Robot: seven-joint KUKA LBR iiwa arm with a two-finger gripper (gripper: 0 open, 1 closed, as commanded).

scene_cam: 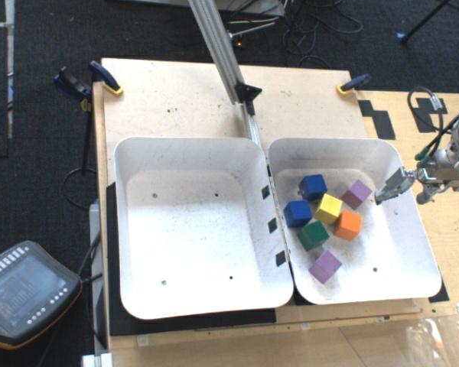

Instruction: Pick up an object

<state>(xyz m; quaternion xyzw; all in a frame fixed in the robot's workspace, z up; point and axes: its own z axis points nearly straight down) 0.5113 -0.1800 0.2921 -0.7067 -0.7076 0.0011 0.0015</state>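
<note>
Seven cubes sit clustered in the right bin (413,281): two blue cubes (313,185) (297,212), a yellow cube (329,206), an orange cube (348,224), a green cube (314,235), and two purple cubes (357,193) (326,266). We see the gripper (402,183) over that bin's right side, near the upper purple cube but apart from it, pinching nothing. We can't tell whether it's spread or pressed together. The left bin (130,228) sits just beside the right one.
</note>
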